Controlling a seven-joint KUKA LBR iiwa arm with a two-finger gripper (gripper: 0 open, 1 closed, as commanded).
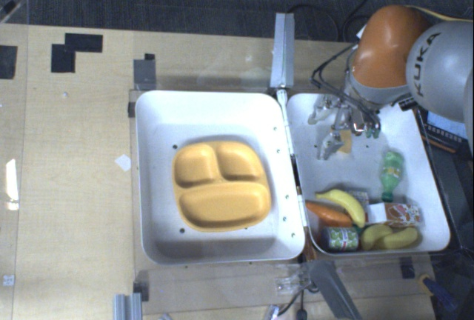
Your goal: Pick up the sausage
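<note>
You are at the approach step: your claw (pixel 335 135) hangs over the upper part of the right bin (pixel 437 196), with nothing between its fingers, and whether they are spread or closed you cannot tell from this slanted look down. The sausage (pixel 329 214) has not been lifted. It is the orange-red piece lying against the left wall of the right bin, low in it, just beside the banana (pixel 346 204) and right above the small green can (pixel 341 238).

From the claw, the sausage sits well down the bin and a little toward the left wall, with bare white floor between them. The next move, as I judge it, calls for carrying the claw down along that wall, turning the fingers across the sausage's width, and dropping in carefully. The banana touches or nearly touches it on one side and the bin wall crowds the other, so a finger could catch either.

The yellow tray (pixel 221 184) in the left bin (pixel 155 163) plays no part.
</note>
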